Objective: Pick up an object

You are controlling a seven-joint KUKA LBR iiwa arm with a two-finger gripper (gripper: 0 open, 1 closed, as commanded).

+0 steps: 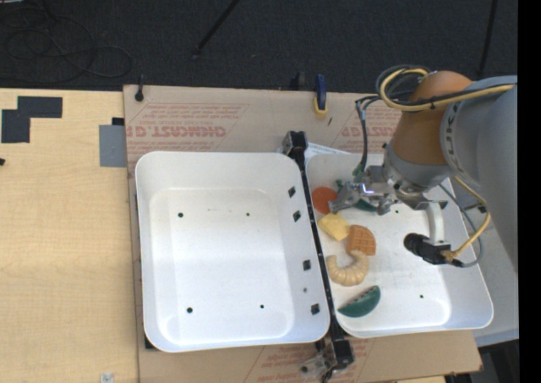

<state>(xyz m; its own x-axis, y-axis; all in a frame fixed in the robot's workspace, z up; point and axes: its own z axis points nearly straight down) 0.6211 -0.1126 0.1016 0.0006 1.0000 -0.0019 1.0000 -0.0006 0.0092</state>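
We are at the reach: our gripper (351, 195) hangs low in the right bin (456, 305) beside the orange disc (324, 199), its grasp unclear, so next we must close squarely on it.

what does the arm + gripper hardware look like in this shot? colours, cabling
The arm has bulky rounded grey links with an orange band near the wrist. Yellow and black cables loop over its top, and more run down its side. The gripper is a small metallic grey assembly with dark parts.
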